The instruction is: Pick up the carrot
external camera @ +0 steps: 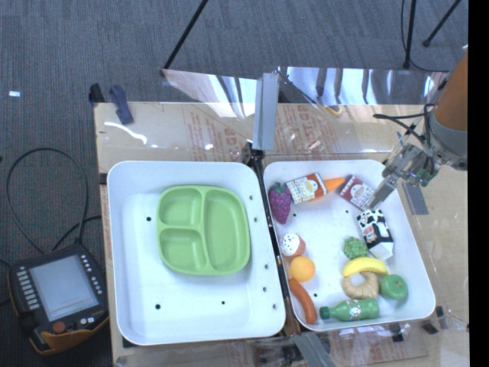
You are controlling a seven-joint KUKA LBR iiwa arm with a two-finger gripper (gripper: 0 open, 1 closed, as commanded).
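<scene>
- Green bottle (350,310) (nearest our lens), lying on its side along the front rim of the right bin (419,260).
- Gripper (382,193): over the far right part of that bin, just beside a red packet (356,192); whether it is parted or closed we cannot tell.
- Black-and-white carton (374,230), just in front of the gripper tip.
- Carrot (334,182): on the bin floor near the far wall, its thick end hidden behind an orange-and-white carton (306,188); the red packet lies between it and the gripper.
- Purple grapes (280,202), at the bin's left wall.
- Orange ball (302,268) and red sausage (303,300), front left.
- Banana (364,265), ring bun (360,284) and green apple (393,286), clustered front right.
- Left bin (137,281), bearing a green divided plate (204,229).
</scene>
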